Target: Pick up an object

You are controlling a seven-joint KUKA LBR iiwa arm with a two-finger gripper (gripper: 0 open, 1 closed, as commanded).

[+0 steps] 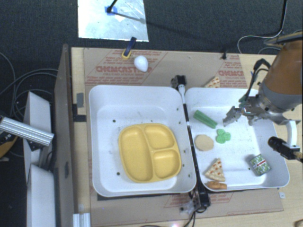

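Right bin (pixel 280 176), near to far: bread roll (pixel 217 185); pizza slice (pixel 216 170); green-and-white can (pixel 259 164); tan cookie (pixel 204 142); green ruffled piece (pixel 223 136); green cucumber stick (pixel 204 118)

Left bin (pixel 102 126): yellow divided plate (pixel 149 152)

Gripper (pixel 232 116): above the right bin's far half, fingers spread, nothing between them (judged: nothing picked up yet; descent, closing and lift all remain)

Beyond the bins: white egg (pixel 141 63)

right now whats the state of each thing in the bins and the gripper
yellow plate: flat in the left bin, compartments bare
green stick: lying flat, right bin
green blob: lying loose
cookie: flat
pizza slice: flat
can: on its side
gripper: above the right bin, holding nothing
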